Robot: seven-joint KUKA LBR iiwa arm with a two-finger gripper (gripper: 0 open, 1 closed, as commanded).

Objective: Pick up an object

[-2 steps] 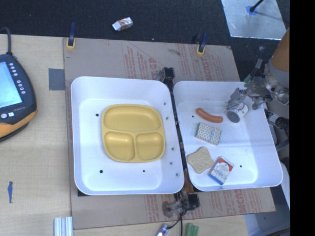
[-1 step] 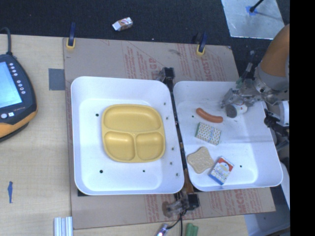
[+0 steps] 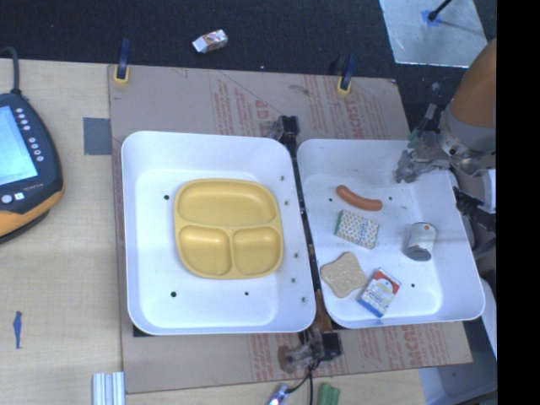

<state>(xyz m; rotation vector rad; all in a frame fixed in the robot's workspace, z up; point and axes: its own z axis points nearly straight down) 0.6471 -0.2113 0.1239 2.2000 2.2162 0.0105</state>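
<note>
Red, illegible print on cardboard

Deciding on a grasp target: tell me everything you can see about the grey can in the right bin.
The grey can is a small cylinder, metallic-looking, lying on its side with an orange-and-white end facing the far rim. It rests on the right bin floor near the right wall, apart from the other items and touching only the bin.
</note>
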